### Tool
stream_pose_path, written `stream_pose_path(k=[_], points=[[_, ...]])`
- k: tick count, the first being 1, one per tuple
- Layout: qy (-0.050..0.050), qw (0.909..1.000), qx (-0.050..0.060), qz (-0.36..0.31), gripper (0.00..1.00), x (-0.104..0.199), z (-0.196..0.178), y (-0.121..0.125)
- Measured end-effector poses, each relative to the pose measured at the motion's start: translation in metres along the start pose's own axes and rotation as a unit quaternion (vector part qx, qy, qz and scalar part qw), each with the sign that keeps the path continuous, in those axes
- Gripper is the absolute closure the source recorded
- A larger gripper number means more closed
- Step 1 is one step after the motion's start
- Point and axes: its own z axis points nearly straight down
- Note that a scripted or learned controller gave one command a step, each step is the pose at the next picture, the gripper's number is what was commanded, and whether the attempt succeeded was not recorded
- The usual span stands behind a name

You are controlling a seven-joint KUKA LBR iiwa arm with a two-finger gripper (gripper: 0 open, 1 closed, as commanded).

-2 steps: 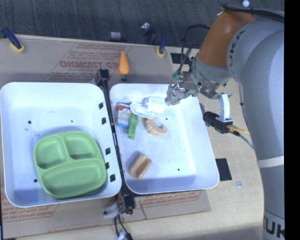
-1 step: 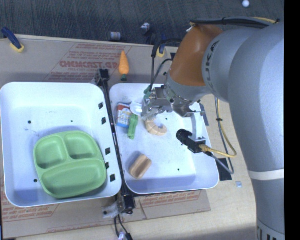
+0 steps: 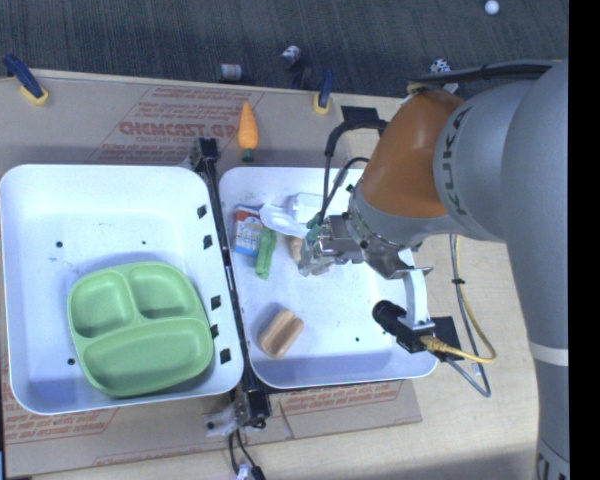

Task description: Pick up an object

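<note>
My pincer [image 3: 318, 253] hangs low inside the right bin [image 3: 330, 368], in its upper middle part; if it is wide or narrow I cannot tell (my own wrist covers it). Just left of my pincer lies a green marker [image 3: 266, 254], and beside that a small colourful packet [image 3: 246, 234]. Above my pincer is a crumpled white wrapper [image 3: 285, 215]. Below, toward the bin's front wall, rests a tan block [image 3: 279, 331]. In the left bin [image 3: 30, 268] sits a green divided plate [image 3: 140, 328].

clutter [image 3: 263, 230] crowds the right bin's [image 3: 330, 373] far left (front floor bare); wooden block [image 3: 279, 331] near the front.
</note>
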Motion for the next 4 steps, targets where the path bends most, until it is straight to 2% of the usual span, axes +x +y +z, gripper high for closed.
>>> stream_pose_path(k=[1, 2, 3, 4], points=[[0.0, 1.0, 0.0, 0.001, 1.0, -0.096, 0.023, -0.013], [0.0, 1.0, -0.001, 0.0, 1.0, -0.113, -0.016, 0.046], [0.001, 1.0, -0.001, 0.0, 1.0, -0.097, -0.028, 0.064], [0.001, 1.0, -0.001, 0.0, 1.0, -0.091, -0.008, 0.121]])
